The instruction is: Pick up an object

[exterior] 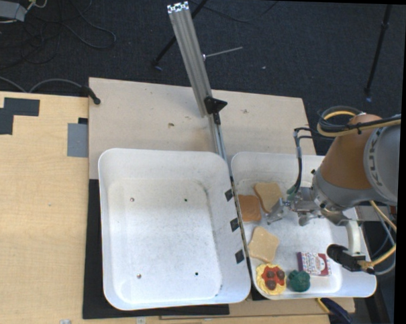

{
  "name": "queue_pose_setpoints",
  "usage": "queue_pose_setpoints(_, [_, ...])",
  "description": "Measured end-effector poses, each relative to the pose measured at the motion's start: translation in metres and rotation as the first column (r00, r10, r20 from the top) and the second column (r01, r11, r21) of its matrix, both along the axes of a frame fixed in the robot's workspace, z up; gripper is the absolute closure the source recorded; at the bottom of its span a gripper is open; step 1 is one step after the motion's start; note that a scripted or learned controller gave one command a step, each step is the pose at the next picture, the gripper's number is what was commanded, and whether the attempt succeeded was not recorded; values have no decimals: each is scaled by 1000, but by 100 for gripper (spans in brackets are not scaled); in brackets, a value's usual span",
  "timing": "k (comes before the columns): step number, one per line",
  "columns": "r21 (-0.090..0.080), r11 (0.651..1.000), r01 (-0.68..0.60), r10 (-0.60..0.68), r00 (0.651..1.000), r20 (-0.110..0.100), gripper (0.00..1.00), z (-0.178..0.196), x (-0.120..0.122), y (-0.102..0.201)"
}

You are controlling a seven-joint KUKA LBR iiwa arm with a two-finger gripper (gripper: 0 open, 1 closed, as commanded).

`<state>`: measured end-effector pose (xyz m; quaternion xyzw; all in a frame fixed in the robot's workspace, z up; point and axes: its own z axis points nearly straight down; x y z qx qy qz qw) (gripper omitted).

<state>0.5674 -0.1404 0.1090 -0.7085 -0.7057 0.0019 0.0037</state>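
Note:
My gripper [276, 213] hangs low over the middle of the right bin [359, 287], pointing left. Just to its left lie two tan bread-like slices: a lighter one [269, 193] and a browner one [249, 208] against the bin's left wall. Another pale slice [263, 246] lies below the gripper. Along the bin's front edge sit a yellow disc with red spots [272, 278], a green lumpy object [298, 281] and a small red-and-white box [314, 263]. Nothing can be seen held by the gripper.
The left bin [114, 188] is a wide white tray beside the right one. A slanted metal post [194, 63] rises from the divider between the bins. The arm's orange band [347, 164] and cables fill the right side.

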Motion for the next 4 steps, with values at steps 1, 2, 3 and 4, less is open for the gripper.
queue_pose_setpoints(1, [-2, 1000, 7, -7, 1000, 4, 100, 13, 1, -2])
queue_pose_setpoints(2, [-3, 1000, 3, -3, 1000, 9, 100, 55, -1, -1])
queue_pose_setpoints(3, [-3, 1000, -4, 4, 1000, 11, 100, 106, 0, -2])
queue_pose_setpoints(4, [1, 1000, -9, 9, 1000, 5, 100, 112, 0, 60])
